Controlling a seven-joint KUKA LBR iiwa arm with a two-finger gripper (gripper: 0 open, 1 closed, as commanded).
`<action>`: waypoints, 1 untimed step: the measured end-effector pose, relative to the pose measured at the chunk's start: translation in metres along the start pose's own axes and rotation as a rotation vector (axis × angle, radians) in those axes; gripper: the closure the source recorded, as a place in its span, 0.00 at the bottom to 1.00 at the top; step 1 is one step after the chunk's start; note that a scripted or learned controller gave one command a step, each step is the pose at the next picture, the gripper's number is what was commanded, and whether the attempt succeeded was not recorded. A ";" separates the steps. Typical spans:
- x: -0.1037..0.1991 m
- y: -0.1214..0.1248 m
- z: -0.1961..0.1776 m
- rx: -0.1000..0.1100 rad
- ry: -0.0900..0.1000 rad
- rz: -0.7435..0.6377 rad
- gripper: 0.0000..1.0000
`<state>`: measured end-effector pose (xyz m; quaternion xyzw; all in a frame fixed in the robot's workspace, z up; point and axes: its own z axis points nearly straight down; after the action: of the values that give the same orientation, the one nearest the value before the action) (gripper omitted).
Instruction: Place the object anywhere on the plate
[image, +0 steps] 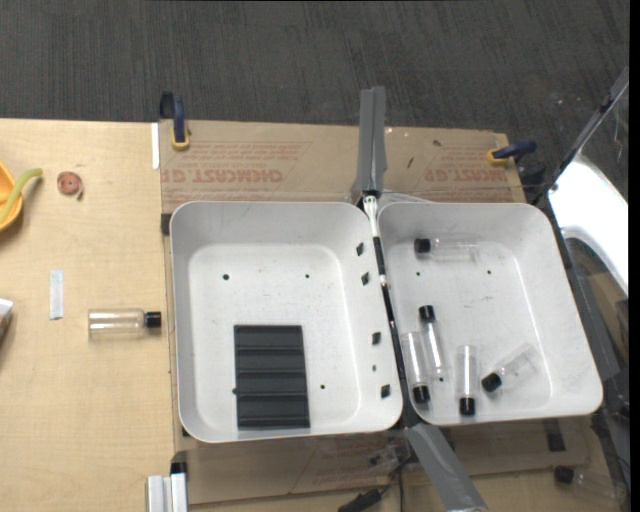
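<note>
Even, bright overhead light; the two shallow white plastic bins (200, 240) glare slightly, casting soft shadows on the brown cardboard (300, 160). Focus is slightly soft throughout.

At the left edge of the worktop (80, 400), a yellow-orange object (10, 196) is cut off by the frame, so its full shape cannot be told; just below it, a pale corner of something (4, 313) also runs out of frame. A small reddish disc (68, 183) near them is too small to identify. In the right bin (560, 250), the clear vials (430, 350) are hard to separate where they lie side by side, and the topmost vial (447, 248) nearly blends into the white floor. At the right edge, a white, rounded form (590, 195) is cropped and unclear. Along the bottom edge, a grey bar (450, 480) and a metal piece (165, 492) are cut off.
</note>
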<state>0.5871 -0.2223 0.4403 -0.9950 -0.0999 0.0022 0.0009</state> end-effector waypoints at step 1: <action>0.066 -0.046 0.012 -0.001 0.001 0.001 0.00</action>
<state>0.6426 -0.1638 0.4281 -0.9950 -0.0995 0.0017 0.0005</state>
